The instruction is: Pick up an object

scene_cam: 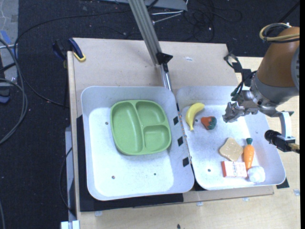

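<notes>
Camera view: hovering over right bin (274, 173), gripper (230, 114) state unclear, nothing visibly held; next, descending left toward toy strawberry (208, 122).

The arm (281, 66) runs off the frame's right edge above the right bin (214, 92). The gripper (232, 113) is too small and dark to read (fingers indistinct). In that bin, the small box (233, 169) carries illegible print.

Green three-compartment plastic tray (141, 127) lying in the left shallow white bin (95, 175); grey metal pole (145, 23) slanting across the tan bench (119, 61).
</notes>
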{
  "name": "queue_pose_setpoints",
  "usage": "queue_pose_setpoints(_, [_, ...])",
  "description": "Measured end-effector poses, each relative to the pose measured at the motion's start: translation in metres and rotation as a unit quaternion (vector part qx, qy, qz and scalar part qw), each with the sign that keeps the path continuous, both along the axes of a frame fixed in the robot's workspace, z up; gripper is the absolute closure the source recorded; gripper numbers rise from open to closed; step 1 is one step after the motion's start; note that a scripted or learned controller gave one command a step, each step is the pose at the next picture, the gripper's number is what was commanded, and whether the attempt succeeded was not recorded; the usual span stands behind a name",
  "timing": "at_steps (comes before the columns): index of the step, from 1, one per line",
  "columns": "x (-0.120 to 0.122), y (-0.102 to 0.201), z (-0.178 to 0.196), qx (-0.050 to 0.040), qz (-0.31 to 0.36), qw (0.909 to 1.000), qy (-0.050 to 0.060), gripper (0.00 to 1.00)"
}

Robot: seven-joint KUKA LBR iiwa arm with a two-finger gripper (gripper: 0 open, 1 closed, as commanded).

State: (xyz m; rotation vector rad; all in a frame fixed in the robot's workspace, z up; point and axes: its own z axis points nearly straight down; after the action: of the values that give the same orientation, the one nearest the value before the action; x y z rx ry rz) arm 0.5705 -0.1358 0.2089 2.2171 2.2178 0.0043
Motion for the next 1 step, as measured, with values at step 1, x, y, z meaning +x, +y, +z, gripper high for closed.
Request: queue_pose_setpoints(1, [0.0008,0.0,0.0173,0.0006,0.0,1.0,0.001,1.0])
